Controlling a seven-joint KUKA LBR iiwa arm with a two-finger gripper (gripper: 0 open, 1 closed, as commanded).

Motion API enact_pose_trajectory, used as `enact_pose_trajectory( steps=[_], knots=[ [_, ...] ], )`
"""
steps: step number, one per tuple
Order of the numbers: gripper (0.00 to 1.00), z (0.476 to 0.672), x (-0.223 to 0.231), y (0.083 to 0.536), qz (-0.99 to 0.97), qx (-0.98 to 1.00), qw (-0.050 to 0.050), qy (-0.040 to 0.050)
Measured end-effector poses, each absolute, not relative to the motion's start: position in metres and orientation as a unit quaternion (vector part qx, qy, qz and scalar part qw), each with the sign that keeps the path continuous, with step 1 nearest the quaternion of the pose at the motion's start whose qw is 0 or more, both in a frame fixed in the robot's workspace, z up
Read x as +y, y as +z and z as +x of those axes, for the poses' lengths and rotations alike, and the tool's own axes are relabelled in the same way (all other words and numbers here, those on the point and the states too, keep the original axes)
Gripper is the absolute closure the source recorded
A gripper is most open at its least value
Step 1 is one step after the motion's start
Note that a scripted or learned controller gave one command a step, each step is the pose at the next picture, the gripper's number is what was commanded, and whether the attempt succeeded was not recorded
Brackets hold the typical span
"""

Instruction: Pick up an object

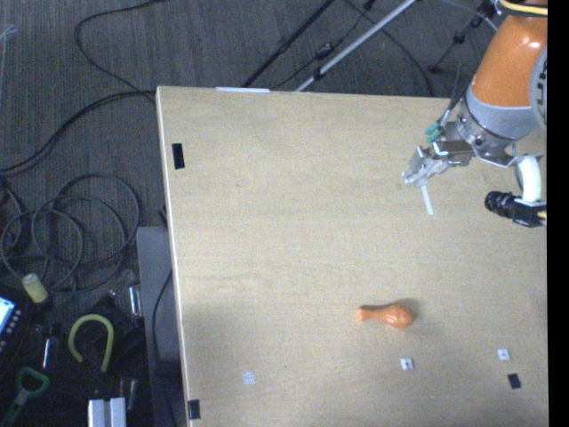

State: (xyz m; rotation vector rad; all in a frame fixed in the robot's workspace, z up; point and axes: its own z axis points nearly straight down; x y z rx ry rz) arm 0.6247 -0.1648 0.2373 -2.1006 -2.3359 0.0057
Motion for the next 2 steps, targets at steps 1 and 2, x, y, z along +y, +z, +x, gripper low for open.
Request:
enact_pose_trajectory(
  steps=[1, 2],
  knots=[
    [1.0, 0.565, -0.193, 0.127, -0.558, -0.83, 0.001, -0.0001],
    [1.0, 0.56, -0.138, 0.183, -0.64, -0.769, 0.001, -0.0005]
  ],
)
